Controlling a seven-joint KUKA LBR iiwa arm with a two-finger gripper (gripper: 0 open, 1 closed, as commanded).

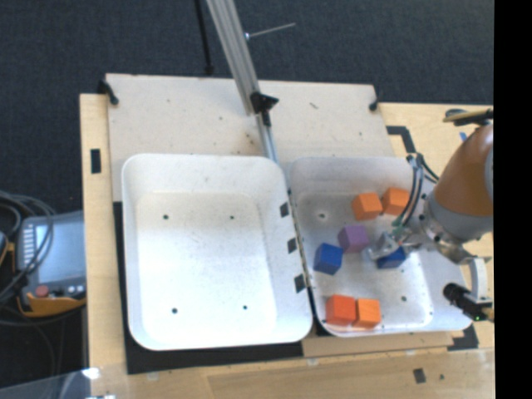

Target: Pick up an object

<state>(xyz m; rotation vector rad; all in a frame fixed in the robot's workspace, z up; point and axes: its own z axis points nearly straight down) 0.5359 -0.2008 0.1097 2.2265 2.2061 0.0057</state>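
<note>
The right bin [328, 188] holds several small blocks. Two orange cubes [366, 205] [396, 199] sit near its back, with a purple cube [354, 238] and a blue cube [328, 258] in the middle. Another two orange cubes [340, 308] [368, 312] lie side by side at the front edge. My gripper [386, 250] reaches in from the right and is low in the bin, right over a second blue block [394, 260] that is partly hidden under it. The purple cube lies just left of the gripper.
The left bin [208, 248] lies beside the right one, across a shared rim. A slanted metal pole [237, 48] rises from behind the bins. Cables [418, 177] hang along the arm's wrist over the right bin's back corner.
</note>
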